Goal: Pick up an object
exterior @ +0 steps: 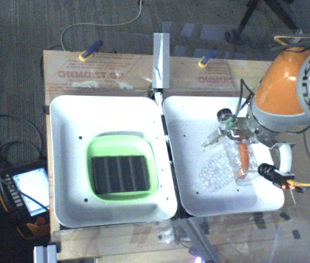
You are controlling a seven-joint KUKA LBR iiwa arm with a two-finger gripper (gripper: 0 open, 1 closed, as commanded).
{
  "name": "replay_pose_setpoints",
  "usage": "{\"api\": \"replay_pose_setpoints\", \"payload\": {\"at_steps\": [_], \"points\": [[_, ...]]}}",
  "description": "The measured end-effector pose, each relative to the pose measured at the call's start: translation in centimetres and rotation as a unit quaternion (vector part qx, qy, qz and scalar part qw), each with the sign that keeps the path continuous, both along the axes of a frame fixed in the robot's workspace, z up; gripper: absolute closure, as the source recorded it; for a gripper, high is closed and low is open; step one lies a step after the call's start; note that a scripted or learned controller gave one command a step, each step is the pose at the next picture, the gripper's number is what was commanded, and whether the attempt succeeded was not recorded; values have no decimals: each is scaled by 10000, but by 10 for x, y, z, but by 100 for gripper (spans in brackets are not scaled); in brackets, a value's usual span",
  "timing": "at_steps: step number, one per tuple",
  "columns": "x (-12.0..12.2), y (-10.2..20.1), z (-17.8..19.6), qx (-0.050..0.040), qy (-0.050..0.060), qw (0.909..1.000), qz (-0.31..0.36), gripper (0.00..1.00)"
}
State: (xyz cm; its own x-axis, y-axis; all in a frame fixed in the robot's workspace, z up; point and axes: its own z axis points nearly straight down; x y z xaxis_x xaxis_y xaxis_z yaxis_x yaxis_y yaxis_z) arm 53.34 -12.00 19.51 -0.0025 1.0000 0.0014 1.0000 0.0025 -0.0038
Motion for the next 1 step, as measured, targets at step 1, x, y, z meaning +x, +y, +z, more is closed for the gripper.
{"api": "replay_pose_setpoints", "payload": {"at_steps": [1], "points": [[-24,-6,-9,-3,7,9900,-1412,0]]}}
